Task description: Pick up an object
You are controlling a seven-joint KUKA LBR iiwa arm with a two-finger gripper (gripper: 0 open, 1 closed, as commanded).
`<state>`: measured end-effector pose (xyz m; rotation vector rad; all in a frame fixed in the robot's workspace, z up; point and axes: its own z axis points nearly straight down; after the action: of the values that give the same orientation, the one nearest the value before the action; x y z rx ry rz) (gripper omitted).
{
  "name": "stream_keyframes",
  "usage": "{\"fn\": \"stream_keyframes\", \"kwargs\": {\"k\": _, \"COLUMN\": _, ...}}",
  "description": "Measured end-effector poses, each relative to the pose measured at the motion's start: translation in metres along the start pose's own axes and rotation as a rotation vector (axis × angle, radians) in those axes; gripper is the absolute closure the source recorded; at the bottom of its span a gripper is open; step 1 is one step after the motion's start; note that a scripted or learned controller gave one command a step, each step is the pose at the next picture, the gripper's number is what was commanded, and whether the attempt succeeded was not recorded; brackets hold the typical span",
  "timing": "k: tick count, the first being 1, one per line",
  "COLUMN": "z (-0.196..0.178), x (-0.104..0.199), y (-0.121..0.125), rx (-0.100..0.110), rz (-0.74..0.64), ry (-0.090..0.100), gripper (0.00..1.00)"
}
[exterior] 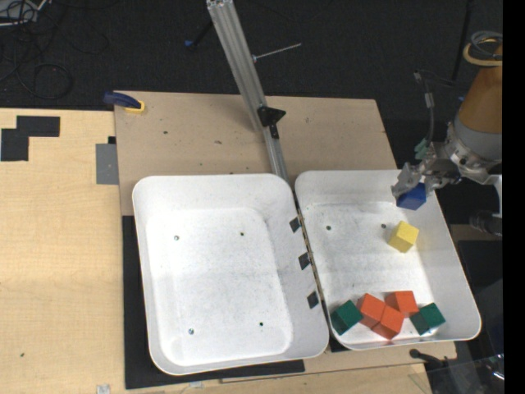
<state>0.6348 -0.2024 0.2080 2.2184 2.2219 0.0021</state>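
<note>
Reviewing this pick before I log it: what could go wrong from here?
1. The blue block sits at the gripper tip near the right bin's far rim; if the grip is shallow, it may slip and drop.
2. A drop could strike the yellow block just below, or bounce outside the bin.

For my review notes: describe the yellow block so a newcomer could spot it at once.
Look in the right white bin. The small yellow cube lies alone in its upper half, just below the gripper and a blue block. It is the only yellow piece, apart from the red and green blocks clustered at the bin's near edge.
</note>
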Motion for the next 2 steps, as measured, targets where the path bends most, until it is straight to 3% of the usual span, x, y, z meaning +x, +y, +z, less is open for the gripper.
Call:
{"fn": "stream_keyframes", "kwargs": {"k": 1, "z": -0.052, "x": 0.007, "y": 0.008, "rx": -0.001, "rz": -0.001, "ry": 0.000, "gripper": 1.00}}
{"fn": "stream_keyframes", "kwargs": {"k": 2, "z": -0.057, "x": 0.055, "y": -0.009, "rx": 0.006, "rz": -0.003, "ry": 0.003, "gripper": 1.00}}
